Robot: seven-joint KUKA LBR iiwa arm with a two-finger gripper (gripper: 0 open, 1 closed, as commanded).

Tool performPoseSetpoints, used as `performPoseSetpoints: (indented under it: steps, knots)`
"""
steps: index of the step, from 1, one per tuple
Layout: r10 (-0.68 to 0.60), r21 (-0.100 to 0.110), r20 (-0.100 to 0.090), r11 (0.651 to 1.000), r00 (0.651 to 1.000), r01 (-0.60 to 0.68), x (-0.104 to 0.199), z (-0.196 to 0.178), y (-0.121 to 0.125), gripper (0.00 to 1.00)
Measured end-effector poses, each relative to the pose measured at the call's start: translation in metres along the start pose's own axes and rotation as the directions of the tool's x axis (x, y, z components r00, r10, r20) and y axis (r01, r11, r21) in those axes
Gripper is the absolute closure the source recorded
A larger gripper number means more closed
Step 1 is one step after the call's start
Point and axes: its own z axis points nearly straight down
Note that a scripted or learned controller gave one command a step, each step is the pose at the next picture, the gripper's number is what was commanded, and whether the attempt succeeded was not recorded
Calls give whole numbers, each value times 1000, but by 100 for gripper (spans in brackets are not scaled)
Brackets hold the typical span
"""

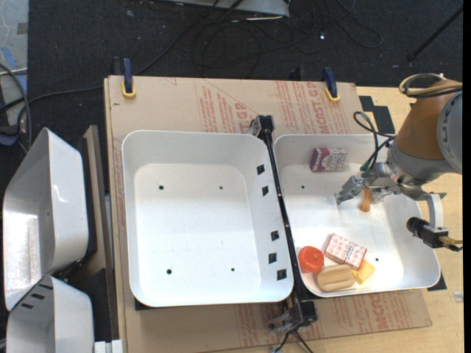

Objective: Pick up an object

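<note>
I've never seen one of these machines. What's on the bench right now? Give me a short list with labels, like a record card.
arm: grey with orange band, reaching in from the right
gripper: over the right bin, nothing seen between its fingers
purple box: far side of right bin
orange round object: near edge of right bin, by the divider
red-and-white packet: beside it
tan bun-shaped item: near corner
yellow piece: touching the tan item
left bin: white, shallow
</note>
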Motion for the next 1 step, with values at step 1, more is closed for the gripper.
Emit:
performPoseSetpoints:
  steps: [1]
  knots:
    - [1,-1,1,1000,1000,-1,-17,0,31,0]
